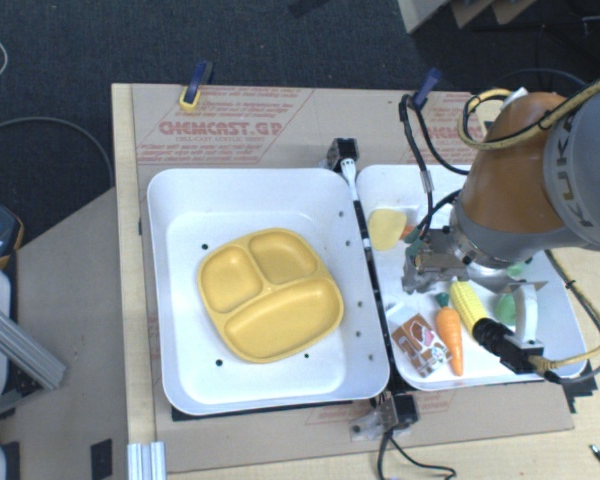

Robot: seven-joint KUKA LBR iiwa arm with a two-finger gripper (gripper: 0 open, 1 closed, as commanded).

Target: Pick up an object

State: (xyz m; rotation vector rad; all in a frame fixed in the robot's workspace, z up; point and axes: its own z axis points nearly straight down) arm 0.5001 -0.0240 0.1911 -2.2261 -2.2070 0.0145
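The right bin (380, 183) holds several small things: a pale yellow piece (385, 228) near its left wall, a corn cob (467, 303), an orange carrot (450, 340), a brown-and-white packet (418, 341) and a green bit (517, 269) partly hidden by the arm. My gripper (427, 271) hangs low inside this bin, just left of the corn cob and above the packet. Its fingertips are blurred against the metal wrist parts. Nothing visibly sits between them.
The left bin (170, 268) holds a yellow divided plate (270, 295) at its centre. The arm's large orange and grey body (525, 173) covers the right bin's back right part. Cables run along the bin's far edge.
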